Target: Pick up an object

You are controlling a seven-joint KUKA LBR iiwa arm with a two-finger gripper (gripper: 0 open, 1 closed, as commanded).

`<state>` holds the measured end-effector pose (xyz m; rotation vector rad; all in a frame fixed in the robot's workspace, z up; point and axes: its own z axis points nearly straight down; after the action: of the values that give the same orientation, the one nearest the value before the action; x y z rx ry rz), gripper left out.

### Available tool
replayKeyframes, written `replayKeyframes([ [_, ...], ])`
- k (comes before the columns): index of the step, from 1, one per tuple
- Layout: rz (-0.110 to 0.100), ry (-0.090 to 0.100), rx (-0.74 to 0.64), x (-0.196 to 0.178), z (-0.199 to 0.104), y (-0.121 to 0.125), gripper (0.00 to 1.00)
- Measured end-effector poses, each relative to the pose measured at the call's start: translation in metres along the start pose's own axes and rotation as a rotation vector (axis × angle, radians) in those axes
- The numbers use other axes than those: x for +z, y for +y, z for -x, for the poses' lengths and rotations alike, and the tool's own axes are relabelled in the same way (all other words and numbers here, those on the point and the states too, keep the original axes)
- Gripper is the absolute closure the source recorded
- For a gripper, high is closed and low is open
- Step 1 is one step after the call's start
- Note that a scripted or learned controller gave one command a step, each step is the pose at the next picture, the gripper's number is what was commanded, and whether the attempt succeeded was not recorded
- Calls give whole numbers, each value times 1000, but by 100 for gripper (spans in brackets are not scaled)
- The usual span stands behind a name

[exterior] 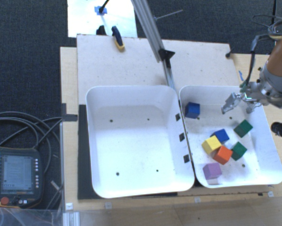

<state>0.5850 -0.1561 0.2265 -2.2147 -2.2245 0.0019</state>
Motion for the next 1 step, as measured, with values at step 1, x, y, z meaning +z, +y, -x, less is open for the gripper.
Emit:
replayKeyframes([
  [1, 4, -1, 0, -2, 0, 1, 0],
])
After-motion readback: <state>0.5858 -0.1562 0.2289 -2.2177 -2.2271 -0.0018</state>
